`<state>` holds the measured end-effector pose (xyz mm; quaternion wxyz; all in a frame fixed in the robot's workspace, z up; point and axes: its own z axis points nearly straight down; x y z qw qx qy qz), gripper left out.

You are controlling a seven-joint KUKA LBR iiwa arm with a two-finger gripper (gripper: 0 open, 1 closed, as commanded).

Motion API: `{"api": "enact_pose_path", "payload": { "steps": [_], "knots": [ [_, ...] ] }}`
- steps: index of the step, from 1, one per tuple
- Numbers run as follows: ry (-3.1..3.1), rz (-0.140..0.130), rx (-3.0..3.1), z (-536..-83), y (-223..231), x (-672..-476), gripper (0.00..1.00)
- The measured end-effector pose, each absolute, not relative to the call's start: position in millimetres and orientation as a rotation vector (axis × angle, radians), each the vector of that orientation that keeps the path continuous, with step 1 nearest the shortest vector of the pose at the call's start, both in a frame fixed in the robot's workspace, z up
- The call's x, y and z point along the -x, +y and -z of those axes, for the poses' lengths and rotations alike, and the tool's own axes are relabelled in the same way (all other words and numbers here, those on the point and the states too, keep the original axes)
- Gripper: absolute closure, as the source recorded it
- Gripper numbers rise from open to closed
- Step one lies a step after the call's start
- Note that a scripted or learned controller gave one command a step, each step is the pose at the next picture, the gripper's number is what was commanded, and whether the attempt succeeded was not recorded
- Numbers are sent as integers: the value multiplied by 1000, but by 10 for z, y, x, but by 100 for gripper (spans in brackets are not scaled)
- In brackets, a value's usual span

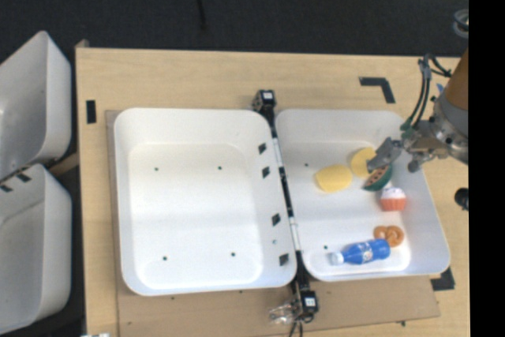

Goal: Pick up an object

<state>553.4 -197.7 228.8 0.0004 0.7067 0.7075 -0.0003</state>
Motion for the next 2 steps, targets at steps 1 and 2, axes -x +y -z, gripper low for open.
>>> {"api": "enact_pose_path", "payload": {
  "steps": [1, 2],
  "knots": [
    [2221, 0, -2213, -1564, -2286, -6131, 0],
    [2224, -1, -2215, -1834, -2294, -6162, 0]
  ]
}}
